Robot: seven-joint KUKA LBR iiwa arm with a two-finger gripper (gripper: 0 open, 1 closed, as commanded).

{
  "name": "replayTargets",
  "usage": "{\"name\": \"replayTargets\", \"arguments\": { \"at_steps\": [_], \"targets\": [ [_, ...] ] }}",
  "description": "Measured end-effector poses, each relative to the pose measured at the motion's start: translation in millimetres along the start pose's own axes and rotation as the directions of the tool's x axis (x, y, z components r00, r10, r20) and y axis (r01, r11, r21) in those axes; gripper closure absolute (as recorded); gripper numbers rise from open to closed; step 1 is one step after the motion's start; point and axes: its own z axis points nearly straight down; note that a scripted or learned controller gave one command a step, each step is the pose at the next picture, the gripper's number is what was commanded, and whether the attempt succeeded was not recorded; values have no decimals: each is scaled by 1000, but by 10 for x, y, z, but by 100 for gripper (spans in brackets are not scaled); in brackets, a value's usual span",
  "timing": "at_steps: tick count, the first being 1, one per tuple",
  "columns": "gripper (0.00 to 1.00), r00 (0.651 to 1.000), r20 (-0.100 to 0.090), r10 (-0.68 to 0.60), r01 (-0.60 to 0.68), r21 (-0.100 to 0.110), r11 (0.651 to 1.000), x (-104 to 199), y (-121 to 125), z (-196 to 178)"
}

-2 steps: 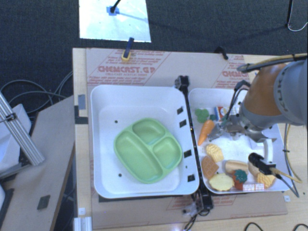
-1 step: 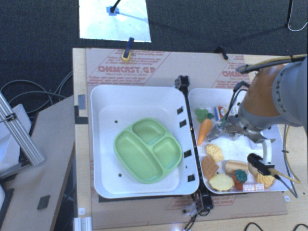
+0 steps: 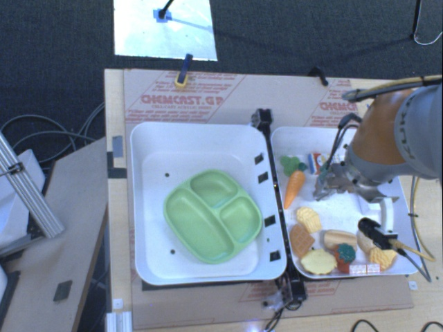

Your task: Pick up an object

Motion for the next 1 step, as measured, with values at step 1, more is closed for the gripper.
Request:
{"name": "replayTargets", "arguments": {
  "at_steps": [1],
  "targets": [
    [100, 1000, 1, -3, 3, -2, 1000, 50, -51, -466]
  ]
}}
